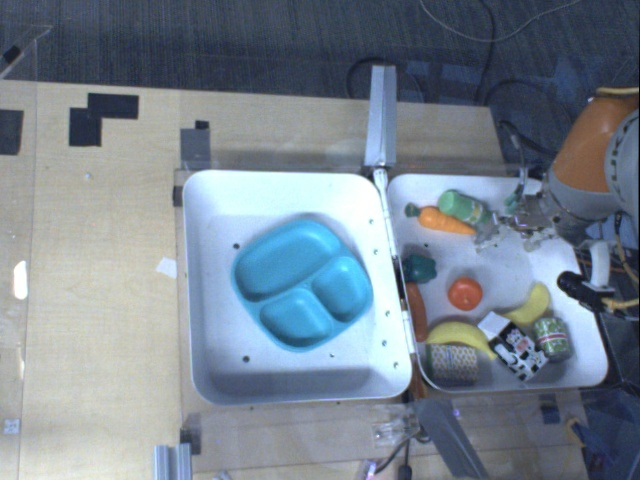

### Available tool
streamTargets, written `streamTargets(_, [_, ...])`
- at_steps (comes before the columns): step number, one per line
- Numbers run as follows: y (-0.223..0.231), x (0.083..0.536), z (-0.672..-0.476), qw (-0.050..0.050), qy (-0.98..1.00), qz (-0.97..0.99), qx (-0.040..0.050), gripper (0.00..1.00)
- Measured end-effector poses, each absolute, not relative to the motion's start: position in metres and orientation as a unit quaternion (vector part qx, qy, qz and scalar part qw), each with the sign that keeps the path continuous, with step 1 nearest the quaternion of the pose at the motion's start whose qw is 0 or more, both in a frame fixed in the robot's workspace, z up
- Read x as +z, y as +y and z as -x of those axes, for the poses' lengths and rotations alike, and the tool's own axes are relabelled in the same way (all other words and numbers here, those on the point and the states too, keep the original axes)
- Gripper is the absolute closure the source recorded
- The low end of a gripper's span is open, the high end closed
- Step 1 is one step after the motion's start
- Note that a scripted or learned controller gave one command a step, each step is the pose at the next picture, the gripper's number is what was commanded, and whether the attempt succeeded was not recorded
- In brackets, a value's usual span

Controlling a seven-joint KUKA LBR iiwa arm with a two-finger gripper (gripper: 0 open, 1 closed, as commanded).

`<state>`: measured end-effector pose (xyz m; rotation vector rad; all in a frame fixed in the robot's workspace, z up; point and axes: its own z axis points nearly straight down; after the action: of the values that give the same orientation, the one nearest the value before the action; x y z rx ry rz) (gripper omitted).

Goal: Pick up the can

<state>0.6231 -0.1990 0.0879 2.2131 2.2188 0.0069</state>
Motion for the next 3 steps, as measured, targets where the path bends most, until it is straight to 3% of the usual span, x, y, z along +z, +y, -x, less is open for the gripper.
streamTargets(1, [-0.202,0.088,-0.633,0.002,0.686,-0.728,0.0031,0.0])
streamTargets(2, [-0.201,0.101,-0.637,0.007,0.688,-0.725,0.005,1.0])
streamTargets(3, [-0.181,0.089,-0.612,0.005,0.647,-0.762,0.0031,1.0])
